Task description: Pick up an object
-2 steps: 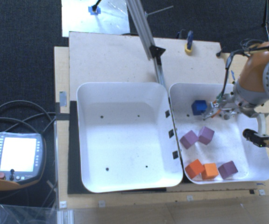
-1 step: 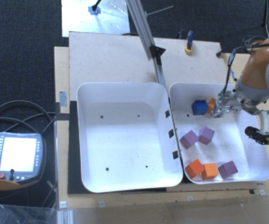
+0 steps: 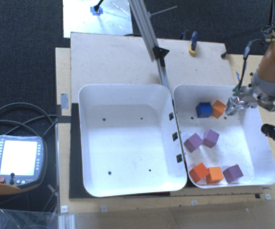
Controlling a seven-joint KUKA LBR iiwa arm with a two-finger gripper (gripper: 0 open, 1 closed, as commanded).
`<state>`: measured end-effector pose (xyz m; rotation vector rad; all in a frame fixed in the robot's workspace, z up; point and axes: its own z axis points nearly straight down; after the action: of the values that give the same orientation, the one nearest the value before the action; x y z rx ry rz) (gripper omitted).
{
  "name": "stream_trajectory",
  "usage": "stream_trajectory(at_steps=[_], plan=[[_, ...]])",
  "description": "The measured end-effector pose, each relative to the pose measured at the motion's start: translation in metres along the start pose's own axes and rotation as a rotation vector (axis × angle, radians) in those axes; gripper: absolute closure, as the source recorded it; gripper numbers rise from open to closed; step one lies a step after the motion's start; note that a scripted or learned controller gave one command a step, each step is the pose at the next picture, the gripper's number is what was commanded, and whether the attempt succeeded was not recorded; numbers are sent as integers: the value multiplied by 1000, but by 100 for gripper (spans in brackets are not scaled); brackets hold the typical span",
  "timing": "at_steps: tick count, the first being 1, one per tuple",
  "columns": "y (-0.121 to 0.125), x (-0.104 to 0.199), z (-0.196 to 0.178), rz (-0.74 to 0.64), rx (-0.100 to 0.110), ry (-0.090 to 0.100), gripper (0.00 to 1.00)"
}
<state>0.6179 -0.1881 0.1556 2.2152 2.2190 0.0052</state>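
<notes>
The right bin [image 3: 260, 147] holds several small blocks. A blue cube [image 3: 204, 109] and an orange cube [image 3: 218, 109] sit side by side near its far wall. Two purple cubes [image 3: 193, 141] [image 3: 210, 138] lie in the middle. At the near wall are two orange cubes [image 3: 199, 171] [image 3: 215, 175] and a purple one [image 3: 233, 173]. My gripper [image 3: 232, 107] reaches in from the right and hovers just right of the far orange cube, low over the bin. Nothing shows between its fingers.
The left bin [image 3: 87, 142] stands beside the right one with a dark clamp strip between them. A slanted metal pole [image 3: 144, 25] crosses above the bench. A teach pendant [image 3: 15, 163] with cables lies far left.
</notes>
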Motion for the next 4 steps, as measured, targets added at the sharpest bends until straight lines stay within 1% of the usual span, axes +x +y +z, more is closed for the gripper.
stream_trajectory(at_steps=[1, 2, 3, 4], plan=[[2, -1, -51, -2, -1, 0, 100], [11, 49, -66, -8, 3, 3, 100], [11, 101, -75, -9, 4, 4, 100], [25, 150, -68, -8, 4, 4, 100]])
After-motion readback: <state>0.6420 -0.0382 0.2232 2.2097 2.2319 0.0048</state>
